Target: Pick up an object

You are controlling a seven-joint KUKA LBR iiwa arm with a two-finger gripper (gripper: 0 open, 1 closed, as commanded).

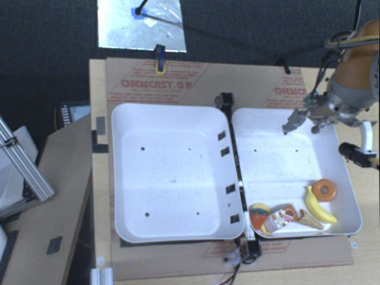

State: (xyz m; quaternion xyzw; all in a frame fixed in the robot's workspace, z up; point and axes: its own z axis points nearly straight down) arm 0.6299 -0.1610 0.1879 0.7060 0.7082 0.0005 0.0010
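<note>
**Operator:** Where's the gripper, and is it carrying anything?

**Observer:** You'll find the gripper [303, 123] above the far edge of the right bin [279, 165]. Its two fingers stand apart and nothing sits between them. The arm [356, 70] runs off the right edge, so you see only the wrist and the orange band.

**Operator:** And the things to pick?

**Observer:** All bunched in the right bin's near right corner, well apart from the gripper. The banana [318, 205] lies by the right wall, with the orange ring [324, 189] touching its upper end. Along the near wall lie a red and white packet [281, 218], a round orange and red piece [259, 214] partly tucked behind it, and a small tan wedge [310, 221]. You can't read the packet, and what the round piece and wedge are is too blurred to say.

**Operator:** The left bin [172, 171]?

**Observer:** Bare white floor with a few dark dots.
</note>
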